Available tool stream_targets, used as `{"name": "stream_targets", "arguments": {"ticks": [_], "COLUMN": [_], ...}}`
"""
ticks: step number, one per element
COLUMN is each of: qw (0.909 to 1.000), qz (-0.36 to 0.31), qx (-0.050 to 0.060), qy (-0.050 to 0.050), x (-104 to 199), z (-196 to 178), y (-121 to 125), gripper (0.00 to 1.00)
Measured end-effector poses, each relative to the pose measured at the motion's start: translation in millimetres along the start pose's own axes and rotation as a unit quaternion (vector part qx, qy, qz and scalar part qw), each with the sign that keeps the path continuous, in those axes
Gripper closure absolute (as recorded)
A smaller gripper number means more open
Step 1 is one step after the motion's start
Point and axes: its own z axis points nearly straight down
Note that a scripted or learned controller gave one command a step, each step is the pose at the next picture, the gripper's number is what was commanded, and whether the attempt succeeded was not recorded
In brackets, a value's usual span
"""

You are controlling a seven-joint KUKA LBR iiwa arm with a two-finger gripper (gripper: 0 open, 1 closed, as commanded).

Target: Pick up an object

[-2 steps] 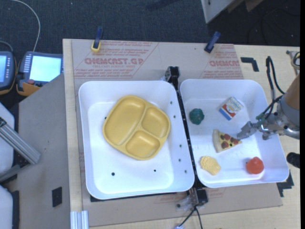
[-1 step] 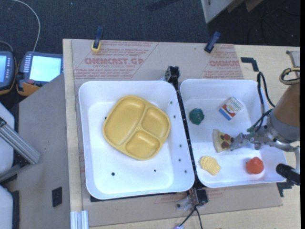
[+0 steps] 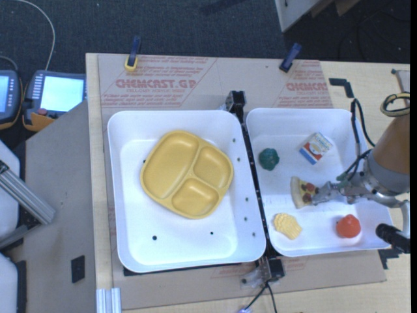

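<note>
The right bin point(image 3: 339, 119) holds several small things. A pizza slice toy point(image 3: 301, 191) lies near its middle, with my gripper point(image 3: 321, 193) right against the slice's right side. A green round object point(image 3: 268, 158) sits at the bin's left. A small white, blue and red carton point(image 3: 315, 148) lies toward the back. A yellow ridged piece point(image 3: 287, 225) rests near the front left and a red tomato-like ball point(image 3: 348, 226) near the front right, just below the arm.
The left bin point(image 3: 130, 240) carries a yellow divided plate point(image 3: 187, 173). A black divider with clamps point(image 3: 236, 100) runs between the bins. Cables point(image 3: 357, 126) hang over the right bin's right side by the arm.
</note>
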Motion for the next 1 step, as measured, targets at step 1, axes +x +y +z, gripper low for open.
{"name": "stream_targets", "arguments": {"ticks": [1], "qw": [1.0000], "qz": [0.000], "qx": [-0.001], "qy": [-0.001], "x": [0.0], "z": [-9.0], "y": [0.1], "gripper": [1.00]}}
